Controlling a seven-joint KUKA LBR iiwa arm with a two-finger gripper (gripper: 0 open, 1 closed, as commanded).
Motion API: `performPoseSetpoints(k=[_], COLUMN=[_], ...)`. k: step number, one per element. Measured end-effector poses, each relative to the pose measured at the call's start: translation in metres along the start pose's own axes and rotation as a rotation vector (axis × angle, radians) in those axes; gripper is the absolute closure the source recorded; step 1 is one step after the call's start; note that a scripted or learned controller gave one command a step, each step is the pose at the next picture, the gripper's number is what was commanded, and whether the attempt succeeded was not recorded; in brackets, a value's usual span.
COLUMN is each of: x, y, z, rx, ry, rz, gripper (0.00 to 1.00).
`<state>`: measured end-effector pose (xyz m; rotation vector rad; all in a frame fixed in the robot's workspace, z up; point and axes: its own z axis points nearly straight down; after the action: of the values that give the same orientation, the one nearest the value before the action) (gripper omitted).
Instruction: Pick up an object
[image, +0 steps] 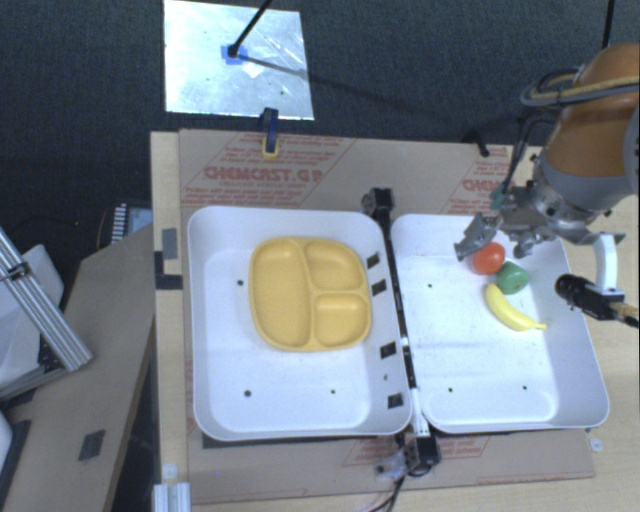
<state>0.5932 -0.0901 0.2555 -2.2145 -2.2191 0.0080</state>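
Your gripper (487, 238) hangs in the right bin (440, 400), touching or just above the orange ball (488, 260); jaw opening can't tell, grasp unclear. Banana (513, 310) lies diagonally just below-right.

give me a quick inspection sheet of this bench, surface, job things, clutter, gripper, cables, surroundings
surface: two shallow white bins side by side, left bin and right bin, on a cardboard sheet.
job's things: orange-red ball, green object and yellow banana clustered at the right bin's far right; yellow divided tray in the left bin.
clutter: nothing seen.
gripper: gripper hangs just above the ball; grip state not readable.
cables: black cable by the arm; wires at the front edge between the bins.
surroundings: dark floor, silver sheet behind, aluminium frame at left.
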Motion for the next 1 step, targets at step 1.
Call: performPoseSetpoints(k=[1], x=[0.0001], y=[0.0018], z=[-0.0052], rx=[-0.01], ry=[-0.001], rz=[-0.002], gripper=[0.0])
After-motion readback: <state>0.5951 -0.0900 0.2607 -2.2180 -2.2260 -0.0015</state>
